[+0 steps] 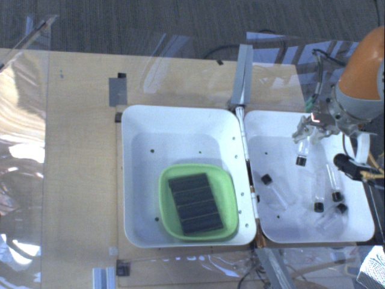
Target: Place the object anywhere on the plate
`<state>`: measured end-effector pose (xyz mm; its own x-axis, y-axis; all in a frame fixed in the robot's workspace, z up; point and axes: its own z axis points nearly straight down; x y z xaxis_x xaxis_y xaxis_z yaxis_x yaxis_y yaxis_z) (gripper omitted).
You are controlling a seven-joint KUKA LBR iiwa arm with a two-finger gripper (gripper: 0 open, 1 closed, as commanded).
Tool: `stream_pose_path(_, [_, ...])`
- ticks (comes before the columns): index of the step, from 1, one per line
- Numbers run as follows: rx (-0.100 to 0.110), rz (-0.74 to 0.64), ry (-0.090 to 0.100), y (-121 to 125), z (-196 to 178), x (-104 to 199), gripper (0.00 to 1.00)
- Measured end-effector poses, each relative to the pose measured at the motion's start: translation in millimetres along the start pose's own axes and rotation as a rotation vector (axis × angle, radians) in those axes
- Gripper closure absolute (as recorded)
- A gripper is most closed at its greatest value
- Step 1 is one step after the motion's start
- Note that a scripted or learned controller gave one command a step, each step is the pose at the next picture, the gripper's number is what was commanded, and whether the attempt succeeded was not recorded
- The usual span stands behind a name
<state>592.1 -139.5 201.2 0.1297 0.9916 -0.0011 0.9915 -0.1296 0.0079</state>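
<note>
Gripper (305,132) hangs over right bin (361,227), apparently carrying a vial (300,155); finger state unclear. Transfer step; next, carry to plate (225,188).

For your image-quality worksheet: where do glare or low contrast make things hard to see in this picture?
Camera view: glare streaks the clear sheeting at the left; the clear vials nearly vanish against the right bin, leaving only dark caps; the green plate and its dark object stand out sharply.
</note>
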Motion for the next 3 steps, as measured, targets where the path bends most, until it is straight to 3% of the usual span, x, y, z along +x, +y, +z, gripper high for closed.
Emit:
stream_pose_path(1, [0.005,-0.023,0.002,-47.6,16.1,71.4,1.0])
stream_pose_path(3, [0.003,-0.291,0.003,-120.1,2.0,156.2,1.0])
